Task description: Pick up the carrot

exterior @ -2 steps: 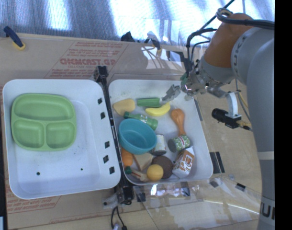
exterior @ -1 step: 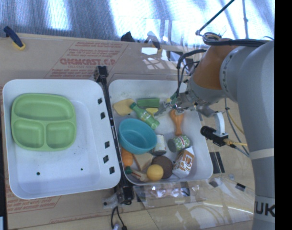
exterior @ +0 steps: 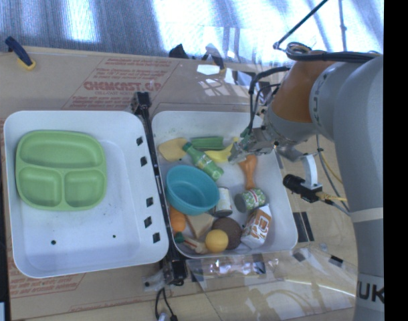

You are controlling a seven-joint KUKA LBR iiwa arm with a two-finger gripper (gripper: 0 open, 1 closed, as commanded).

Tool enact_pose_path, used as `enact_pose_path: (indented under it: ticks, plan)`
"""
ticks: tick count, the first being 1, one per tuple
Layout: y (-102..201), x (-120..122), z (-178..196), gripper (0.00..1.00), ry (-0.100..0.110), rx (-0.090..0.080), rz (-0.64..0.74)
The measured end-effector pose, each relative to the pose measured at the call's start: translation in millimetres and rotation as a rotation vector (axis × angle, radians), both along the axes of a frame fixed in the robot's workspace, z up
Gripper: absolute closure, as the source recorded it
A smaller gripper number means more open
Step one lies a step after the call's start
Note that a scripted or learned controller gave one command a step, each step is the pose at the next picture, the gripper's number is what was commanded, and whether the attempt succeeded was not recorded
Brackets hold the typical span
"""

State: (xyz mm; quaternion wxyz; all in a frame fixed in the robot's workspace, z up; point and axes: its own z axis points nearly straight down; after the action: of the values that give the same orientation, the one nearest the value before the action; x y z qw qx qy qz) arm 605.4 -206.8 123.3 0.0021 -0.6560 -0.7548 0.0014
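Note:
The carrot (exterior: 249, 169) is a short orange piece standing nearly on end in the right bin (exterior: 284, 206), near its right wall. My gripper (exterior: 246, 150) sits right over the carrot's upper end and touches or nearly touches it. The wrist hides how the gripper meets the carrot, so I cannot see a grasp. The grey arm with its orange band (exterior: 294, 99) comes in from the right above the bin's far right corner.
Around the carrot lie a yellow banana (exterior: 221, 155), a green bottle (exterior: 204, 160), a blue bowl (exterior: 190, 188), a green can (exterior: 253, 198) and a carton (exterior: 259, 226). The left bin (exterior: 77, 246) holds a green divided plate (exterior: 60, 169).

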Motion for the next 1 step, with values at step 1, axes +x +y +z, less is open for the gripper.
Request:
enact_pose_path:
  ticks: [1]
  plan:
    - [66.4,18.5,110.0,1.00,0.001,-0.004,-0.719]
